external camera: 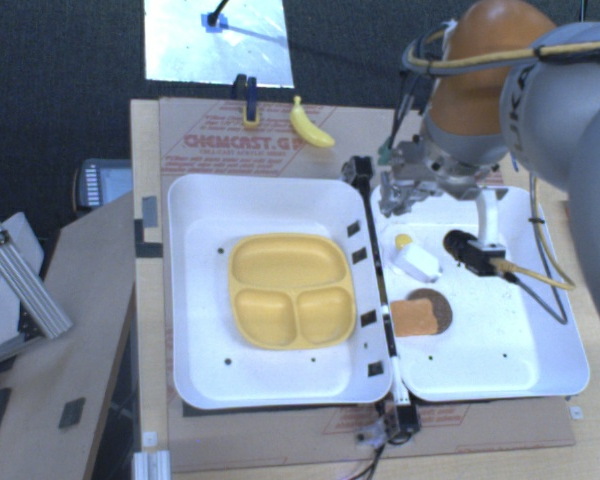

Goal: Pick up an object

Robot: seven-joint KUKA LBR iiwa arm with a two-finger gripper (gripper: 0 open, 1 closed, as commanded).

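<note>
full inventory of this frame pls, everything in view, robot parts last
bins: 2, white, side by side on the bench
divided tray: 1, yellow, middle of left bin
white block: 1, white, right bin, near the divide
yellow piece: 1, yellow, right bin, just behind the white block
orange block: 1, orange, right bin, by the divide
brown disc: 1, dark brown, right bin, against the orange block
banana: 1, yellow, on the cardboard behind the bins
clamp: 1, blue and yellow, back edge of the cardboard
cardboard sheet: 1, tan, under the bins
metal plate: 1, silver, far back
arm: 1, grey with orange band, from the right
gripper: 1, over the back left of the right bin
</note>
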